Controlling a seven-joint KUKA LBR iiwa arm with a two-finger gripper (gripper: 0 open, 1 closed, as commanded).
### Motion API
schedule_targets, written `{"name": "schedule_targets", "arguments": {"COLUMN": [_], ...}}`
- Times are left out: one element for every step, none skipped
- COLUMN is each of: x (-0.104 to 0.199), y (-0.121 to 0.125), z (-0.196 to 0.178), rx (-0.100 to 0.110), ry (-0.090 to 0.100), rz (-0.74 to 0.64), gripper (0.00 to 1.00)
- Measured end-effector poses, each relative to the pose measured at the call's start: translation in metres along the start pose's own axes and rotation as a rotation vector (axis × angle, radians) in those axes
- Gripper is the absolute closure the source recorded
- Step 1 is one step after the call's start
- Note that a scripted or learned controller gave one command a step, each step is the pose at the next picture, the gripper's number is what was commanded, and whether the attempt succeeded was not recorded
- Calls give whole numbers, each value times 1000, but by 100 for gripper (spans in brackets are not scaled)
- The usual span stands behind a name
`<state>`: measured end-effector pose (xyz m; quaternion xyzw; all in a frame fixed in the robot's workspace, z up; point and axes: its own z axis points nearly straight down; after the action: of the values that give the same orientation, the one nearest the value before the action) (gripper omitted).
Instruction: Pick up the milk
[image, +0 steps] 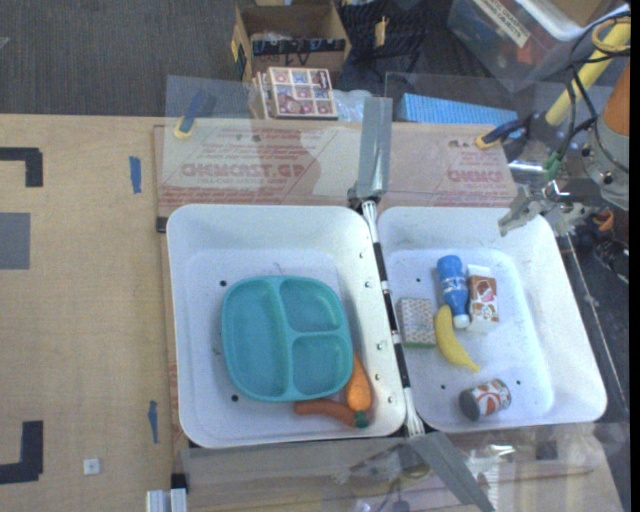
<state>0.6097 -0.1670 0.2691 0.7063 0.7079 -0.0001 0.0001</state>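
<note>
Two bins, one pincer at the right bin's far right corner

The pincer (528, 208) hangs open, empty; one milk carton (483, 299) lies in the right bin (570, 340) beside one blue bottle (453, 288), one banana (453, 342), one can (486, 399).

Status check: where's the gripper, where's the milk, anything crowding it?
Gripper above right bin's far rim, holding nothing. Milk carton lying in right bin, untouched. Blue bottle tight against its left side; banana just below.

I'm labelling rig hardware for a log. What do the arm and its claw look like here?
The arm is grey metal hardware at the right edge, with yellow cables looping above it and an orange part at the edge. The claw is pale grey metal with thin fingers.
</note>
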Motion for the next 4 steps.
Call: {"name": "schedule_targets", "arguments": {"x": [9,46,-10,12], "y": [-28,58,-16,-23], "z": [167,146,181,143], "rx": [-4,-4,-7,-3], "ry": [-2,-1,-3,-1], "rz": [-89,-202,-92,-77], "gripper": [0,0,0,0]}}
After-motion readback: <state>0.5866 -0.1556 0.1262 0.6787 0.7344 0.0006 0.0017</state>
